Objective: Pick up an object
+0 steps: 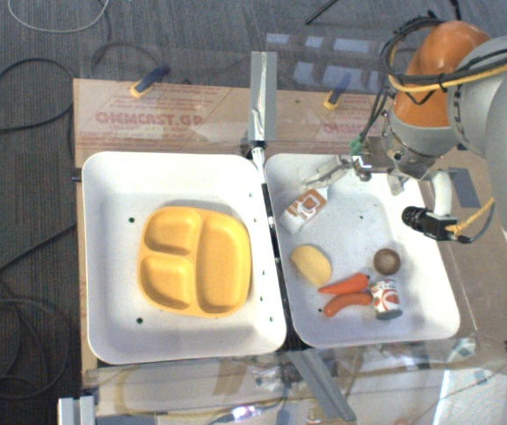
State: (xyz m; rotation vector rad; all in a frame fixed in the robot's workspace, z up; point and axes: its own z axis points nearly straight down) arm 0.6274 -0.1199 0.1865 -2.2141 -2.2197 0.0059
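Gripper (352,159) at right bin (430,326) 12 o'clock rim; finger state unclear. Carton (305,207) just beside, at its 7 o'clock. Carrot (344,284) toward 6 o'clock.

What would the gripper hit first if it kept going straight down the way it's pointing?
Probably the bare floor of the right white bin near its top edge; the gripper hangs there, though depth is hard to judge.

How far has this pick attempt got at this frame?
Done: the gripper is over the right bin's far edge, close to the brown-and-white carton. In hand: nothing visibly lifted; the potato, carrot, sausage, can and brown ball lie in the bin. Left: the grasp and lift.
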